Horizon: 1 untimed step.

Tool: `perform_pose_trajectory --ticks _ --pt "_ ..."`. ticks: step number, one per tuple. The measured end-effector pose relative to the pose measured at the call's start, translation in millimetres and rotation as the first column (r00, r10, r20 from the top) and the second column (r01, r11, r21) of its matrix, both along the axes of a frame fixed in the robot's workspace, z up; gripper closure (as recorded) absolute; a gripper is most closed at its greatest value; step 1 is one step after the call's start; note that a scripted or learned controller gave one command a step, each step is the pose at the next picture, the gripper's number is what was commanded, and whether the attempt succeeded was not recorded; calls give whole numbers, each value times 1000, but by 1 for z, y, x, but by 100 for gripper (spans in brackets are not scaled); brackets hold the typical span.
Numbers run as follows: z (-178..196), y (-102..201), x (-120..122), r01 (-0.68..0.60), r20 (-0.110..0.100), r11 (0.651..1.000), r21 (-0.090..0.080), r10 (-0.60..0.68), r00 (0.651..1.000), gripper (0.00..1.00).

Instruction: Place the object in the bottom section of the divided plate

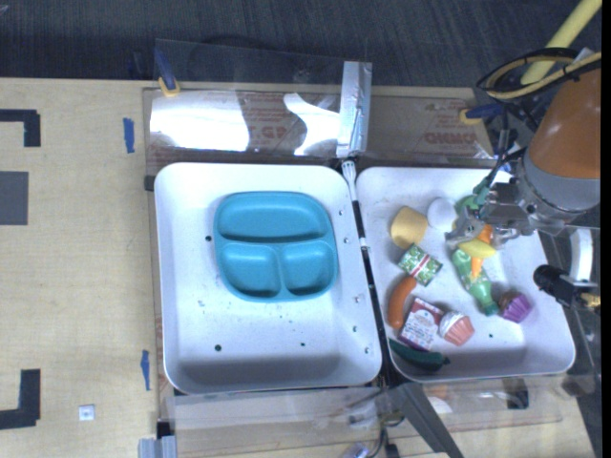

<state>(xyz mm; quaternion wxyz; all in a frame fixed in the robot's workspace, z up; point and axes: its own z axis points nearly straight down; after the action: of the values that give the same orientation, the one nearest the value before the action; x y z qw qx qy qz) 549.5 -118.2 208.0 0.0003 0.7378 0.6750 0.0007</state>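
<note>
Gripper [480, 219] low in right bin [554, 351] among toys, right of plate [275, 243]; finger opening unclear, hold unconfirmed; target object uncertain; risk: crowded toys cause missed or double grab

Left bin [181, 351] has loads of open floor all around the blue divided plate [277, 242], which sits toward its far edge, so its near half is open. Right bin [549, 356] is cramped: toys crowd its middle and near-left corner, with the arm [568, 151] over its far-right corner.
</note>
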Motion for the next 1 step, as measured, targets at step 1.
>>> perform_pose_trajectory --ticks 1 --pt "-25 66 12 -139 -6 990 2 139 990 100"
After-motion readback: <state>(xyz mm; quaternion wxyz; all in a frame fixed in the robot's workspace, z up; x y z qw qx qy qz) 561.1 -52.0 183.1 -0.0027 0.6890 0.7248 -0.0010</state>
